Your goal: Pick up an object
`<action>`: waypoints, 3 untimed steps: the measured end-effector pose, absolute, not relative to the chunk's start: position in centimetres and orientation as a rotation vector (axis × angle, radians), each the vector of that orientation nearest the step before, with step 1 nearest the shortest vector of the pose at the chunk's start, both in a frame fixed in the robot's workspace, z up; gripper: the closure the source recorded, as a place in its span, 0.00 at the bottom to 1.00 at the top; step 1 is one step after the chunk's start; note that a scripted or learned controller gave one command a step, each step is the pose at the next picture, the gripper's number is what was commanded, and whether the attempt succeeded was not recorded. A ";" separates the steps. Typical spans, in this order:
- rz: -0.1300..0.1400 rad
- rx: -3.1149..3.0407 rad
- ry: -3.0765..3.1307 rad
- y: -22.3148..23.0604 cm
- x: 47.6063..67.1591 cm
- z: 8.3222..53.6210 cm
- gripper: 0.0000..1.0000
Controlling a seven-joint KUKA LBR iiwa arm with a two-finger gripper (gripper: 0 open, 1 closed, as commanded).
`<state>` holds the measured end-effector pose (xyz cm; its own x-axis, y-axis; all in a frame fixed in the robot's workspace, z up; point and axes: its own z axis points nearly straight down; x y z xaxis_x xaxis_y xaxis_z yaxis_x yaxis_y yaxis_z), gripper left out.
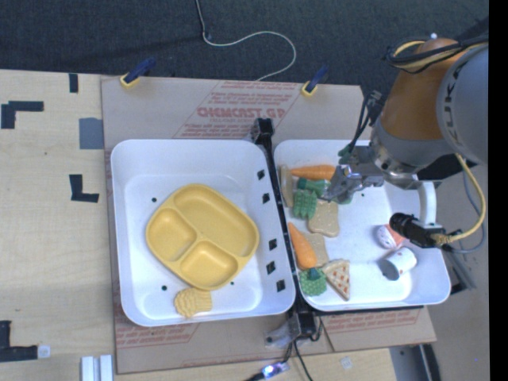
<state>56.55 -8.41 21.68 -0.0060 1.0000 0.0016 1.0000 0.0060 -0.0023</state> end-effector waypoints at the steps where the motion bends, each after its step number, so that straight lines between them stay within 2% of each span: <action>1: -0.001 -2.212 -2.228 -3.1 56.3 22.8 1.00; 2: 0.002 -2.213 -2.227 1.8 57.4 21.6 1.00; 3: 0.003 -2.217 -2.223 3.0 57.0 21.6 1.00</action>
